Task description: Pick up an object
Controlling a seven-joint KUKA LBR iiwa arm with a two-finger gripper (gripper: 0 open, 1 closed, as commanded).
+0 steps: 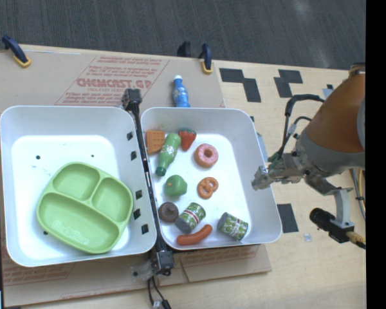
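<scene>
So here's where I'm at; nearest the camera, along the front of the right bin (265, 201), there's a red sausage (193, 236) lying against the front wall, with a green printed can (233, 226) on its side just to its right and a second green can (191, 216) tilted just above it; a chocolate donut (168, 211) sits touching that second can on its left, close to the divider side. Over in the left bin (6, 172), a light green divided plate (83, 206) with three compartments takes up the lower middle, sitting a bit crooked.

Mid-bin on the right side: a green apple-ish fruit (175, 186), and near it to the right a small orange glazed donut (208, 187); above that a pink frosted donut (207, 155). A green bottle (167, 153) lies at a slant, its top end near a strawberry (188, 138) and a tan waffle-looking cracker (155, 141) just to its left by the divider.

My gripper (262, 179) is hanging over the right wall of the right bin, level with the orange donut but well apart from it; nothing is between my fingers; how wide they're spread I honestly can't tell from this angle, too small and blurry.

Furthest back, outside the bins, a blue and white bottle (179, 92) lies on the cardboard sheet (109, 82) just behind the right bin's back wall.
</scene>
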